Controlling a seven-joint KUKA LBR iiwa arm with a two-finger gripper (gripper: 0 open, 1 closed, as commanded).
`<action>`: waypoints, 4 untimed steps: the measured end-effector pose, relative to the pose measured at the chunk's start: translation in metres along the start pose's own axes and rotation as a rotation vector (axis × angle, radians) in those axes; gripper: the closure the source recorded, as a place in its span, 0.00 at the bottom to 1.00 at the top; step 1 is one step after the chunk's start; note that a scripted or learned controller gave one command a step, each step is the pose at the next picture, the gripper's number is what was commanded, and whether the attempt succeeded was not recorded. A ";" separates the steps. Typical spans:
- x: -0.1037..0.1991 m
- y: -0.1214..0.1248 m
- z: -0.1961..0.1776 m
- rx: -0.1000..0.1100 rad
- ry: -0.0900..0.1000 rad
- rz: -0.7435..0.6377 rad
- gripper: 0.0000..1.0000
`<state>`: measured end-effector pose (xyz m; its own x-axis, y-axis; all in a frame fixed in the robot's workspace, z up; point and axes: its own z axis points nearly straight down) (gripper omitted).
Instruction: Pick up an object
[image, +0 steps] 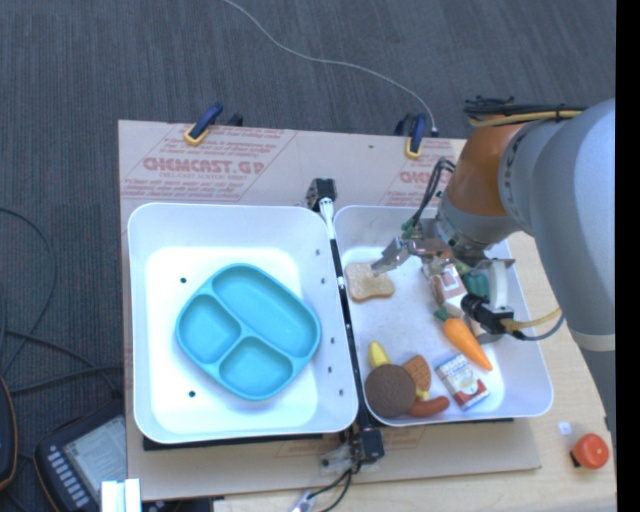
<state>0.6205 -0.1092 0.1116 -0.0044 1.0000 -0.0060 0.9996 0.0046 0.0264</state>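
The tool (418, 250) hangs over the right white plastic bin (520, 398), its spread impossible to tell, a tan toast-shaped toy (369, 284) just at its 8 o'clock; the brown cardboard worktop (200, 168) sits on dark grey carpet (90, 70)
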 end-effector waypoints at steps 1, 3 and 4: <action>-0.001 -0.007 0.000 0.001 -0.002 0.002 0.00; 0.002 -0.018 0.012 0.022 0.005 0.003 0.00; 0.002 -0.018 0.002 0.021 0.005 0.002 1.00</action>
<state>0.6030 -0.1071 0.1090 -0.0021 1.0000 -0.0008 1.0000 0.0021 0.0056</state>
